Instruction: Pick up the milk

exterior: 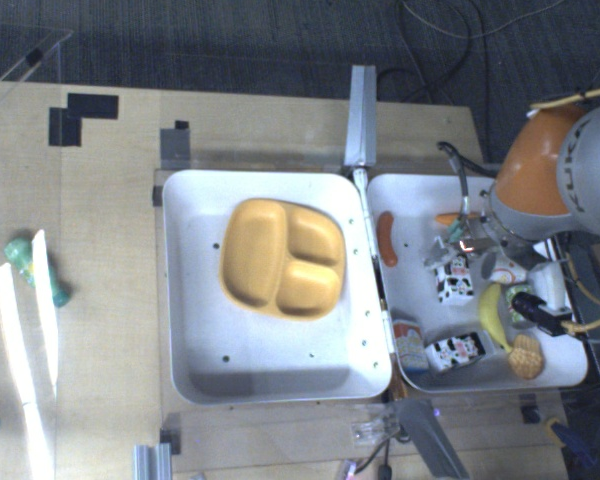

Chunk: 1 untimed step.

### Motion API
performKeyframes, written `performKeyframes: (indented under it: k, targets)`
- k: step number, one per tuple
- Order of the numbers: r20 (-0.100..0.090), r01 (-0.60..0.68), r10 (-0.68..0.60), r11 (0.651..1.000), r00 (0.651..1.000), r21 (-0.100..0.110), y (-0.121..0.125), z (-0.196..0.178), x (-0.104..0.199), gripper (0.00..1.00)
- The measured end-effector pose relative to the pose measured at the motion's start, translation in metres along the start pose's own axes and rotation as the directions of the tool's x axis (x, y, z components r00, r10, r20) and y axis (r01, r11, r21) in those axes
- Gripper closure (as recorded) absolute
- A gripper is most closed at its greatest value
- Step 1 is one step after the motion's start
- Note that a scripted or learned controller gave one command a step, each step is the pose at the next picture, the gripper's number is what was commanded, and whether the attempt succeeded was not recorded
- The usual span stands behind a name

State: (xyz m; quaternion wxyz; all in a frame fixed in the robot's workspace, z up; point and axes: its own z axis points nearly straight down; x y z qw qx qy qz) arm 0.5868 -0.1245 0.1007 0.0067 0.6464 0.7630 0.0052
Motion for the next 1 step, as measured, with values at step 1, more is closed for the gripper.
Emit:
performKeyframes:
  k: [1]
  targets:
    - [-0.001,-0.067,0.067,0.998,0.998,0.010,0.0274,-0.1774,0.0527,1.00]
